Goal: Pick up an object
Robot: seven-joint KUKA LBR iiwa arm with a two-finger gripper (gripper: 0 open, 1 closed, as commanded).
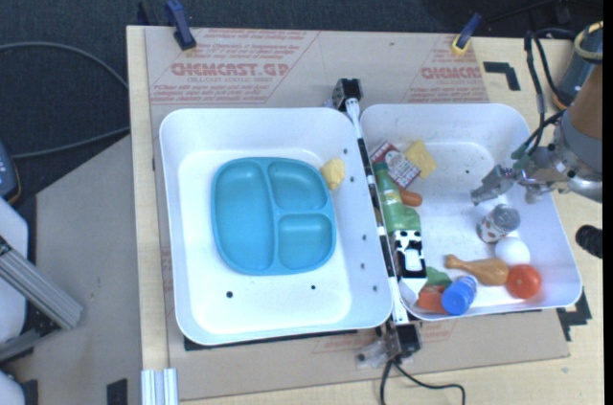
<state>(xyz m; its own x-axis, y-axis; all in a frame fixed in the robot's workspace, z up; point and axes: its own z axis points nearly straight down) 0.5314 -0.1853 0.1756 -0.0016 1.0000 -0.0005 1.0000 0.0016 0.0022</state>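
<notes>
My gripper hangs over the right bin, reaching in from the right, open with nothing between its fingers. Just below it in the view lies a small silver can. Further down are a white egg, an orange-red ball and a tan drumstick. Along the bin's left wall lie a green bottle, a black-and-white item and a blue cap. A yellow piece and a red-and-white card sit near the bin's far left corner.
The left bin holds a blue divided plate and a small yellow object by its right wall. A ridge separates the two bins. Cables run beside the arm at the right.
</notes>
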